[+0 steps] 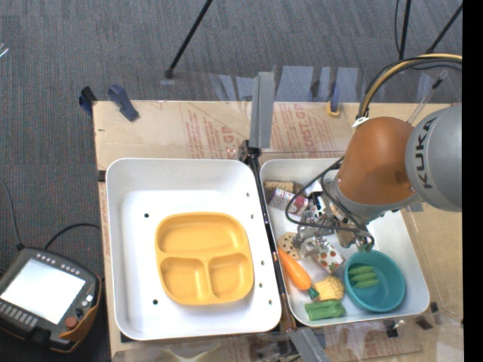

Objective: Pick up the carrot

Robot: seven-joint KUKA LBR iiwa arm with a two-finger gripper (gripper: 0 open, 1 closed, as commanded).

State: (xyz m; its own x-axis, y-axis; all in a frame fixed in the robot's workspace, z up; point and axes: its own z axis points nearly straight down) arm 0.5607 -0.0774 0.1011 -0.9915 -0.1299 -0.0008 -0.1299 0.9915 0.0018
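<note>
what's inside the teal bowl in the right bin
The teal bowl holds green pea pods, two or three. Nothing covers it, though anything under the pods is hidden.

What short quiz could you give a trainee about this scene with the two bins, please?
1. True or false: the carrot lies in the left bin.
2. What sits in the middle of the left bin?
A. a teal bowl
B. a yellow divided plate
C. a corn cob
3. Fill the gap: the green pieces in the right bin lie inside the teal ____.

Key
1. False. The carrot lies in the right bin, near its left wall, below the gripper.
2. B. The yellow divided plate is there.
3. bowl. The teal bowl sits to the right of the carrot, at the front right of that bin.
</note>
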